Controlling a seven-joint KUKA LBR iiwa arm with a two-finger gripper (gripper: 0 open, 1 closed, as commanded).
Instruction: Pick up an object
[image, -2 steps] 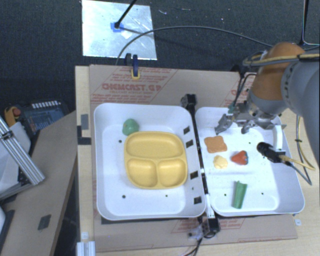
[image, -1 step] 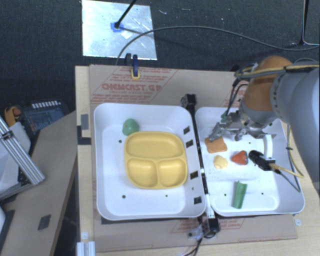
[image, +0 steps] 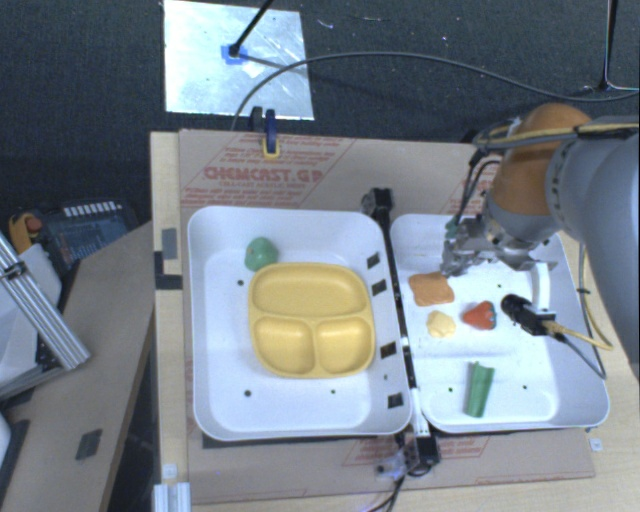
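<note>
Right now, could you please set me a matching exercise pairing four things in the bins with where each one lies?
Things:
1. yellow divided tray
2. green round piece
3. green stick
4. orange flat piece

Places:
A. right bin, near front edge
B. left bin, centre
C. right bin, just below the gripper
D. left bin, at the tray's far left corner

Pairs: 1-B, 2-D, 3-A, 4-C

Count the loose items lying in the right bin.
4: an orange piece by the gripper, a yellow piece, a red piece mid-bin, a green stick in front. The arm may hide others.
</note>
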